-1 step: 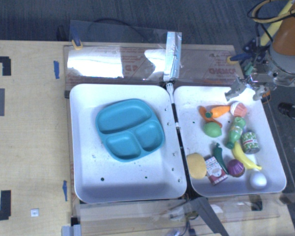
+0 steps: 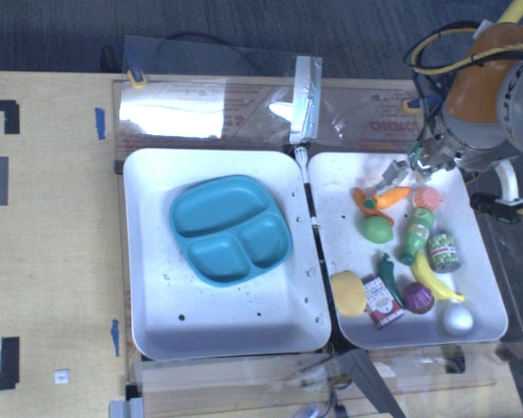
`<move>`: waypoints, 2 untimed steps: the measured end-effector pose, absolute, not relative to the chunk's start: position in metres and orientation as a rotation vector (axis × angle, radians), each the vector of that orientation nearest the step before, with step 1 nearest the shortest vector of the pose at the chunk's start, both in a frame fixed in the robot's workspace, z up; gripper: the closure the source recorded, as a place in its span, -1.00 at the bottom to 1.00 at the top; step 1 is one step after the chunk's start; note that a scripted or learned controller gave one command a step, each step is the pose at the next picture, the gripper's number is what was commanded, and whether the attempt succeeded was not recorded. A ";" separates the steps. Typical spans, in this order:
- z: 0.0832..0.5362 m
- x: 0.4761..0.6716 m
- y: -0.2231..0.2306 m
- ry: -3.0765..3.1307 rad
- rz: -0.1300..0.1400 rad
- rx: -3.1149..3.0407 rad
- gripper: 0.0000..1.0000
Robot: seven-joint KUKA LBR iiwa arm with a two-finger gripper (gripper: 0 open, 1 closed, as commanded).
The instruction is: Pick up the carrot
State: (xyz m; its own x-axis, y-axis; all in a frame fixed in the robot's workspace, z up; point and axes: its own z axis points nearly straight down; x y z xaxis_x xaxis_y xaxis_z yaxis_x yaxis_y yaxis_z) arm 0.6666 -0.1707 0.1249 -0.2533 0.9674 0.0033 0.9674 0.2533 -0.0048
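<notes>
Reaching in from the right, the grey arm (image 2: 497, 103) with its orange band hangs over the far right part of the right bin (image 2: 331, 233), and its pincer (image 2: 399, 177) points down and to the left. The two metal fingers (image 2: 389, 179) are slightly spread, and nothing is seen between them. The carrot (image 2: 385, 198) lies just below the pincer tips, orange, with a green end toward the left; whether the tips touch it cannot be told.

A green round fruit (image 2: 377, 229) sits a little further toward the camera from the pincer, just beside the carrot. To the right of the tips is a pink-red piece (image 2: 426, 198), and below it a green bottle (image 2: 416, 233) and a small can (image 2: 443, 252) stand close together. Well toward the camera from the pincer lie a banana (image 2: 431, 279), a dark purple piece (image 2: 417, 298), a dark green vegetable (image 2: 388, 277), a small red carton (image 2: 381, 303), a yellow block (image 2: 349, 293) and a white ball (image 2: 458, 320).

Far to the left of the pincer, in the left bin (image 2: 148, 320), rests a blue tray (image 2: 231, 229) with three compartments. Both bins stand on the wooden surface (image 2: 44, 233).
</notes>
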 end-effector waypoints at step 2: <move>0.106 0.639 -0.176 -2.468 -0.040 -2.001 -1.00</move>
State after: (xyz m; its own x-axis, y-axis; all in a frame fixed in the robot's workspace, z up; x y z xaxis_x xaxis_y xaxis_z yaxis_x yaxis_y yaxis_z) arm 0.6395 -0.1756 0.1059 -0.2065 0.9784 -0.0123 0.9775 0.2068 0.0425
